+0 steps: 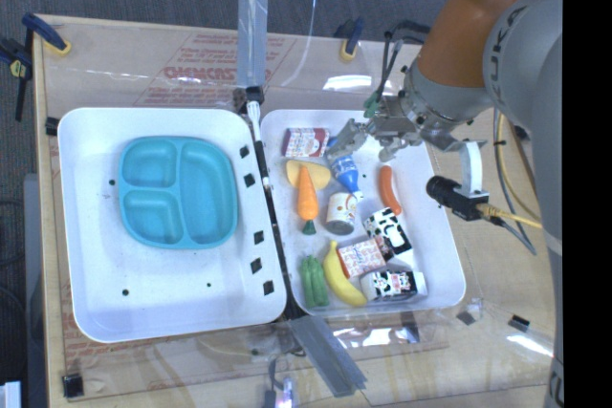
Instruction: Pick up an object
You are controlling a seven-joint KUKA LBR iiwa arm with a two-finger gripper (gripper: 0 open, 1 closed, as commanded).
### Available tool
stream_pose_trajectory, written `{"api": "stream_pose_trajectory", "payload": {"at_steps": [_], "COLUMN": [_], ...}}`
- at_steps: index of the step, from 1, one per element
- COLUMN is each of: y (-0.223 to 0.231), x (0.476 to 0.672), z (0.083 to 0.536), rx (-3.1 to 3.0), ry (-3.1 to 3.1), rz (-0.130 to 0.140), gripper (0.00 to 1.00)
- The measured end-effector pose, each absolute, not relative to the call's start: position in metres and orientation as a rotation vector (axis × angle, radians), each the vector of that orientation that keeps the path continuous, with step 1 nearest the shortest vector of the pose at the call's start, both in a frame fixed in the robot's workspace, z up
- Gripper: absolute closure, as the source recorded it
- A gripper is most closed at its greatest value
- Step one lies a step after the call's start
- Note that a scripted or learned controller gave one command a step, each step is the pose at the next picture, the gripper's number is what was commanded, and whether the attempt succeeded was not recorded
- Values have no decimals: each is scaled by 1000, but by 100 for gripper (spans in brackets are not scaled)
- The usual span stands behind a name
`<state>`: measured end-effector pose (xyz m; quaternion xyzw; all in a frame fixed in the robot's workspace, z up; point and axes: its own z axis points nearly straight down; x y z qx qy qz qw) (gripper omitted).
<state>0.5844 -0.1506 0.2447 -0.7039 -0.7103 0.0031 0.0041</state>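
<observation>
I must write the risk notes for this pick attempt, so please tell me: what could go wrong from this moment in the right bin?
1. The gripper sits at a small blue object packed among a carrot, a can and a red sausage; closing or lifting may knock these neighbours.
2. The blue object looks small and tapered, so it might slip out.
3. The right bin is crowded, so a drop could scatter things.

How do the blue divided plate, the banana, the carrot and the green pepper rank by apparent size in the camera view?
Largest to smallest:
1. blue divided plate
2. banana
3. carrot and green pepper: these two look too close in size to rank.
</observation>
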Motion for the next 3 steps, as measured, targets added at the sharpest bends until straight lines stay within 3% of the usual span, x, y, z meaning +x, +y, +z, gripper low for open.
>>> {"api": "stream_pose_trajectory", "payload": {"at_steps": [1, 2, 3], "y": [-159, -159, -78], "x": [595, 595, 653], "z": [88, 93, 189], "rx": [-2096, -2087, -2073], "ry": [-2333, -2332, -2353], "rz": [7, 14, 5], "gripper": [0, 100, 100]}}
